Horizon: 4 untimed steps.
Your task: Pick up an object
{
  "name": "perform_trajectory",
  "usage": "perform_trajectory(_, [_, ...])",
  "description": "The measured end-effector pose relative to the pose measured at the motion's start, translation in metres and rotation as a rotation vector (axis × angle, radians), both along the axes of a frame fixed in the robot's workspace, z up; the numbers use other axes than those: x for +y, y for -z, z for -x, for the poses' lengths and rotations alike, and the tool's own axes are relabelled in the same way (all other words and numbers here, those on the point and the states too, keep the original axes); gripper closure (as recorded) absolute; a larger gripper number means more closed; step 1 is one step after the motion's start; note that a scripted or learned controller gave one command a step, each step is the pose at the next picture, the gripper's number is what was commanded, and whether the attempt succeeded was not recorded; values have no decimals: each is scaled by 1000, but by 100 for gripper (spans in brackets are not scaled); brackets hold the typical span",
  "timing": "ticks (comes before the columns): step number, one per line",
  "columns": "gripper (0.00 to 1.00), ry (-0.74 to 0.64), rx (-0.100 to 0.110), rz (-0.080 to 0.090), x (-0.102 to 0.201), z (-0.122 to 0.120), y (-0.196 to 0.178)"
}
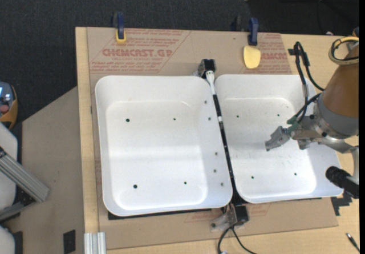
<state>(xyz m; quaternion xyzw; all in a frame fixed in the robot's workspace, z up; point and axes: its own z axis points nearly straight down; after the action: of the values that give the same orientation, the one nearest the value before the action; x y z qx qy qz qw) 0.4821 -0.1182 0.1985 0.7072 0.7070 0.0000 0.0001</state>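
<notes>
Here we saw the end effector (278, 138) reaching in over the right bin (251, 181), low above its floor, and we could not tell how it was set or whether it gripped anything. A yellow object (251, 56) lay on the desk (91, 133) just behind that bin, beside a blue clamp (252, 29).

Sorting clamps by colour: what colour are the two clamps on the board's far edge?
Blue clamps, with yellow pads, in the camera view.
</notes>
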Motion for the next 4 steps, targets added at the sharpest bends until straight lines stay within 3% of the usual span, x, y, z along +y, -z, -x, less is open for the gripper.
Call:
perform_trajectory(1, [0, -5, -16, 3, 27, -35, -234])
perform_trajectory(2, [100, -2, -6, 2, 26, -34, -237])
perform_trajectory(3, [100, -3, 0, -1, 51, -84, -122])
perform_trajectory(4, [100, 6, -1, 3, -41, -113, -79])
